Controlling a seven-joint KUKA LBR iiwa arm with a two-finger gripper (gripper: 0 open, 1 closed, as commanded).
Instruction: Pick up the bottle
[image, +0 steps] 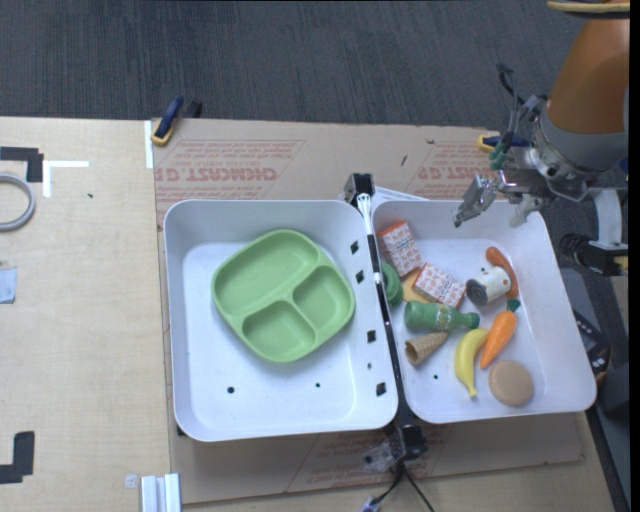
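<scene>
The dark green plastic bottle (441, 318) lies on its side near the middle of the right-hand shallow white bin (560, 300), its neck pointing toward the bin's right side. It is hemmed in: a tan ice-cream cone toy (424, 347) lies just below it, a yellow banana toy (467, 361) and an orange carrot toy (498, 338) sit to its lower right, and a red-and-white checkered packet (438, 285) lies just above it. A small red-labelled carton (399, 247) sits farther up, and a round tan bun-like toy (511, 383) rests near the bin's lower corner.

The two-finger gripper (476, 203) hovers above the bin's upper edge, well apart from the bottle and holding nothing; its fingers appear spread, though they are small and dark here. The left-hand bin (190, 330) holds a light green divided plastic plate (284, 295).

The task looks to be at the approach step, with no grasp begun. The next move likely calls for travelling down and leftward over the bottle, turning the wrist so the fingers straddle its body across the narrow width, and descending between the packet and the cone without nudging them.
</scene>
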